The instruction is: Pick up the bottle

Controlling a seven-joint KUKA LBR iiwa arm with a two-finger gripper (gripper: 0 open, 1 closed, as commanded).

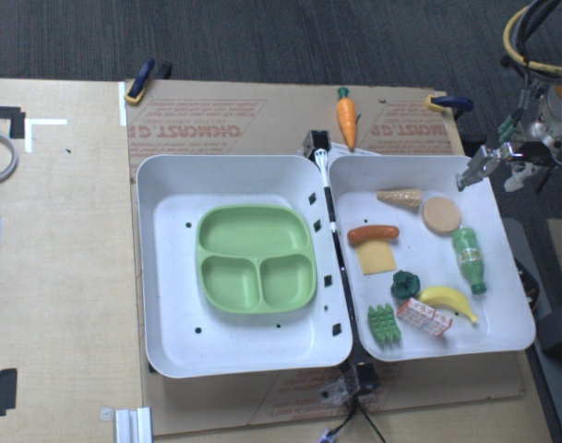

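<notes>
The bottle (468, 258) is small, green and clear, and lies on its side near the right wall of the right bin (502, 340). It sits between a round tan cookie (441, 216) and a banana (449, 301). My gripper (495, 175) hangs over the bin's far right corner, above and to the right of the bottle and well apart from it. Its two fingers stand spread, open, with nothing between them.
The right bin also holds a sausage (373, 234), a cheese slice (376, 258), a cone (399, 197), broccoli (406, 284), a red-white box (424, 317) and a green block (382, 325). The left bin (161, 340) holds a green divided tray (257, 258). A carrot (345, 118) lies behind the bins.
</notes>
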